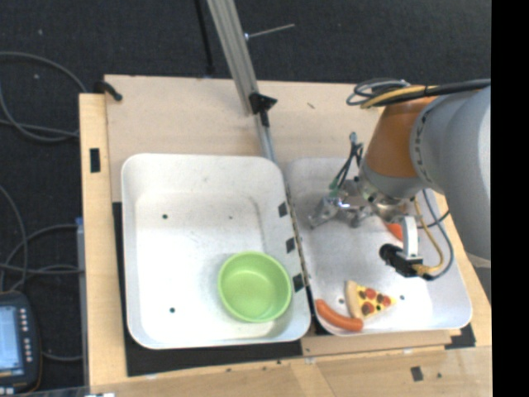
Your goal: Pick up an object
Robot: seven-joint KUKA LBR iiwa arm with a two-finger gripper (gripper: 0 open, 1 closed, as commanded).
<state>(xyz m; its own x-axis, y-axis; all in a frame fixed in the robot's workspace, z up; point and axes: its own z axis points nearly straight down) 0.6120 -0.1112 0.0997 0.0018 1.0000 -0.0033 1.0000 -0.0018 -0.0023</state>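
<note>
A: Risks from here?

B: Main one is a miss. The gripper [340, 211] sits low over the right bin [446, 308], upper-left part, w/ bare white floor under it as far as I can see. Candidate objs are well apart from it, down at the near edge: pizza slice toy [366, 299] and an orange sausage [338, 316] just beside it, nearly touching. If the program closes where it is, prob grabs nothing.

A: Anything else?

B: Both toys lie flat and hug the bin's front wall, so a descent there could clip the rim or pinch two at once. There's also a small orange-red thing [396, 230] partly hidden behind the wrist; can't say what it is. Green bowl [254, 285] is in the left bin [165, 180], far off.

A: Arm pose?

B: Comes in from the right, orange band [395, 143] above wrist, wrist bent down and pointing left toward the divider. Cables loop around it.

A: Fingers?

B: Can't tell open vs closed, too cluttered. Nothing visibly held.
</note>
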